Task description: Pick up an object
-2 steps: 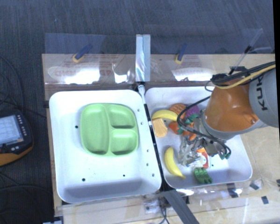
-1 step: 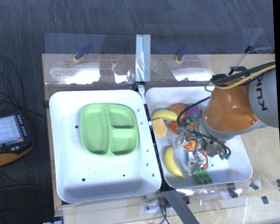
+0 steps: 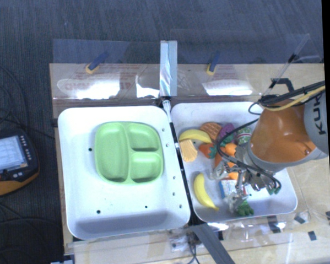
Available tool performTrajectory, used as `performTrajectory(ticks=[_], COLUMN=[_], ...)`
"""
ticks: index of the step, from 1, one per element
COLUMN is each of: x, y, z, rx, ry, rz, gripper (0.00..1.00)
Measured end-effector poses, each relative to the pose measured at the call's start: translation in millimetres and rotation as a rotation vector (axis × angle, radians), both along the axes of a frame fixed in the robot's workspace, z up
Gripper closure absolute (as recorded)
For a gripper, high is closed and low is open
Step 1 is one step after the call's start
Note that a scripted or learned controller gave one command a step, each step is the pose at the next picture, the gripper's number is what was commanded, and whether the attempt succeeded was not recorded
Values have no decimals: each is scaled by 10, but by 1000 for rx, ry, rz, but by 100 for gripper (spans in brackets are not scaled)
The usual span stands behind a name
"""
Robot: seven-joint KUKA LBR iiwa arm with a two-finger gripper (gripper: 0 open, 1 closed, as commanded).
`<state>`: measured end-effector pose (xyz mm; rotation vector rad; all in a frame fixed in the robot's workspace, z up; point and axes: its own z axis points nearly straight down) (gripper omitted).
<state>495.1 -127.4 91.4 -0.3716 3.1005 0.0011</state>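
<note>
My gripper point(image 3: 241, 190) hangs low in the right bin point(image 3: 287, 202), under the orange band of the arm point(image 3: 281, 136). It sits over a small cluster of toy items near the bin's front. A yellow banana point(image 3: 202, 191) lies just to its left. A green broccoli-like piece point(image 3: 244, 209) lies just in front of it. Behind it are a second banana point(image 3: 193, 135), a brown bread piece point(image 3: 211, 127), purple grapes point(image 3: 227, 132), an orange carrot point(image 3: 228, 149) and a yellow block point(image 3: 188, 151). The arm hides part of the pile.
The left bin point(image 3: 81, 216) holds a green divided plate point(image 3: 128, 151). A metal divider point(image 3: 169, 68) stands behind the gap between the bins. A handheld pendant point(image 3: 9, 159) lies on the floor at far left. Cables point(image 3: 287, 94) run over the arm.
</note>
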Motion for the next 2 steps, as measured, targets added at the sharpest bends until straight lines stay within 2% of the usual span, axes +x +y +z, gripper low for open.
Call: performTrajectory(ticks=[1,2], x=[156,962], y=[80,158], z=[-13,-11], rx=[-5,-6], ry=[15,5], rz=[-29,72], gripper=[0,0])
